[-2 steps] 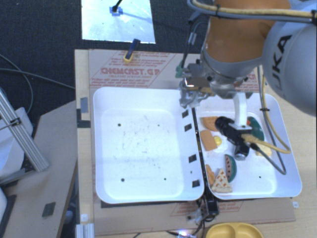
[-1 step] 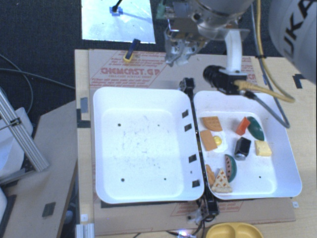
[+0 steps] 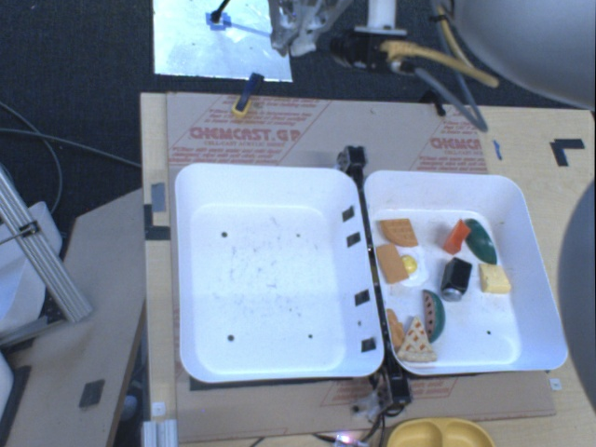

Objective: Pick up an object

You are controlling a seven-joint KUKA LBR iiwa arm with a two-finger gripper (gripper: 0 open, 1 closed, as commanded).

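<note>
The right bin holds several small toy foods. Among them are an orange cracker, a yellow-orange piece, a red-orange wedge, a dark green item, a black cylinder, a yellow cheese block, a watermelon slice and a tan waffle wedge. My gripper hangs high at the top of the view, beyond the bins' far edge and well away from the objects. Nothing is seen in its grasp.
The left bin sits beside the right one, with black clips along the shared rim. A shiny metal sheet lies at the back, a yellow-tipped tool on the board, and a yellow bowl at the front edge.
</note>
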